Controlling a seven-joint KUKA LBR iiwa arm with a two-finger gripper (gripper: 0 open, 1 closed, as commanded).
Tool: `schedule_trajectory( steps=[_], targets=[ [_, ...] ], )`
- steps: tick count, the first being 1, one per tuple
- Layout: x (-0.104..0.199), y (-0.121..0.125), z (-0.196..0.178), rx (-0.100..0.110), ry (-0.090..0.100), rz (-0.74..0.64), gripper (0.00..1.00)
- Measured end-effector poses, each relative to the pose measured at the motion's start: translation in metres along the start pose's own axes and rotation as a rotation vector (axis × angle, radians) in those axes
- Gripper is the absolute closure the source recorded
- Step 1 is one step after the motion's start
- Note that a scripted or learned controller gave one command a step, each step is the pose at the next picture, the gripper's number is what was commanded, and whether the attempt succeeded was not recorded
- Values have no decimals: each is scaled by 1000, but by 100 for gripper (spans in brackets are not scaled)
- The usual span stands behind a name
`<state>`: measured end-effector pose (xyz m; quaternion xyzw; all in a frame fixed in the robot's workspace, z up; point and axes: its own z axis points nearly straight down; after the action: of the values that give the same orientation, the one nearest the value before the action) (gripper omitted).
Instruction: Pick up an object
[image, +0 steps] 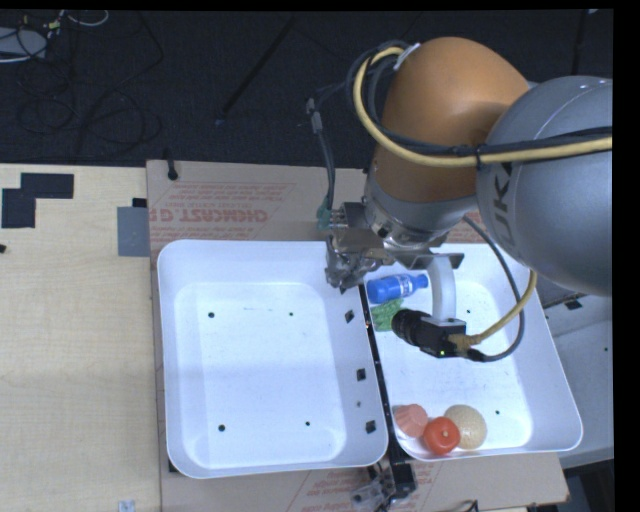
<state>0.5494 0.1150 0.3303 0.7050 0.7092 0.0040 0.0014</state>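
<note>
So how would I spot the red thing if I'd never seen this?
Look in the right bin, at its near corner beside the divider. Three small round things sit bunched there; the red ball is in the middle, between a pink one and a beige one, and the brightest.

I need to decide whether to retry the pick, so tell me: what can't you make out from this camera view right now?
- Tool: its fingertips are dark, small and crowded against the bin divider, so I cannot tell their state or whether they hold anything.
- Blue bottle: the wrist overhead covers part of it.
- Green item: partly hidden under the bottle and the black cable fitting; its kind is unclear.
- Right bin: the arm covers its far side.
</note>
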Motion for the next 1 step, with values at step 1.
schedule_trajectory(
  steps=[1],
  targets=[
    [68,-56,39,17,-3,-1,100]
  ],
)
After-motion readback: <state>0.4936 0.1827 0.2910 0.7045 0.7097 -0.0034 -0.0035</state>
